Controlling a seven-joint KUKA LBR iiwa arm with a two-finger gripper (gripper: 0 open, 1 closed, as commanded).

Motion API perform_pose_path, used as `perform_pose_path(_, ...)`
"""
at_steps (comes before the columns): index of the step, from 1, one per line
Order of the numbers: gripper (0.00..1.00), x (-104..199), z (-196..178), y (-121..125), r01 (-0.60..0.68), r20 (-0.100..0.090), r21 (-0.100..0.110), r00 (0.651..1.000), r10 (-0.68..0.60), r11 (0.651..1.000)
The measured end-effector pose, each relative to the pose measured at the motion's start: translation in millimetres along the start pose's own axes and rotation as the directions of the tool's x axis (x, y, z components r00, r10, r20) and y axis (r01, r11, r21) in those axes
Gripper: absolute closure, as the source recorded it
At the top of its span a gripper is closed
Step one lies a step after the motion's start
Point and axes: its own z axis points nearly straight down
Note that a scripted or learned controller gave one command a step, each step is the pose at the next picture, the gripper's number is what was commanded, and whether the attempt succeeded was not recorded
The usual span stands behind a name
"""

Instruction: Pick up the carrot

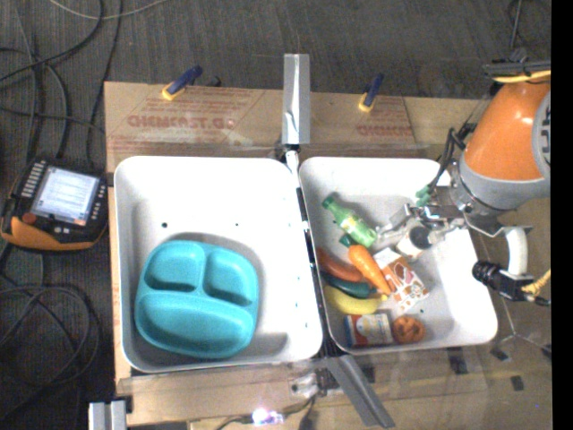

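I see dark carpet and cables around the cardboard-topped bench. The left bin (125, 204) holds a smooth turquoise divided tray (199, 298). In the right bin (466, 316), the tapered orange carrot (369, 268) lies atop a banana (352, 301), beside a green bottle (351, 221). The gripper (407, 231) hovers just right of the carrot; its grip I cannot tell.

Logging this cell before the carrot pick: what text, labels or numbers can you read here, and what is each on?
Red print on the cardboard sheet behind the left bin: too blurred to read.
More red print on the cardboard near the right clamp: too blurred.
Handheld pendant screen: lit, text too small.
Small box beside the carrot: printing unreadable.
Can label: unreadable.
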Motion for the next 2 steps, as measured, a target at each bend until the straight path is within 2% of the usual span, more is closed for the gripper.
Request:
perform_pose_path(1, 0.00, 33.1, 90.7, -15.9, 0.134, 0.001, -0.003, 0.991, -0.134, 0.991)
perform_pose_path(2, 0.00, 45.2, 31.3, 19.5, 0.221, 0.001, -0.001, 0.975, -0.221, 0.975)
